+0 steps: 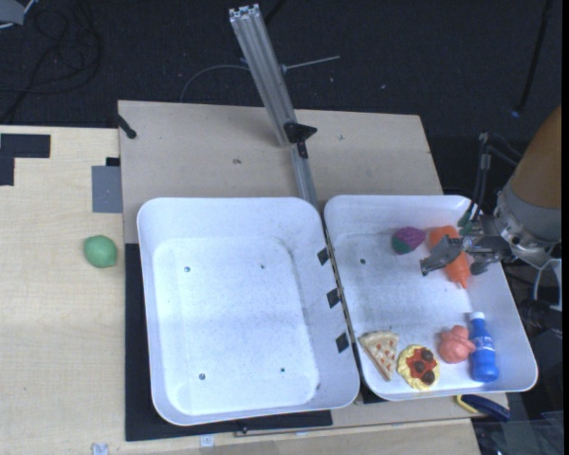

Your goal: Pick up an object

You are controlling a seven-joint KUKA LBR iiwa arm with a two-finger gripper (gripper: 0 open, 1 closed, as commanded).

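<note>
A: Where is the hand (452,251) sitting?

B: It is hovering inside the right bin (412,301), near its far right side; whether it is clenched or released, I cannot tell.

A: What is lying in that bin?

B: An orange piece (458,270) is lying just under the hand, a purple piece (408,240) just left of it. Along the near edge are lying a pizza slice (380,352), a round red-and-yellow toy (418,366), a pink lump (453,344) and a blue bottle (482,348).

my arm (536,183) is reaching in from the right, wrist low, my gripper (446,254) pointing left, fingers spread.
</note>
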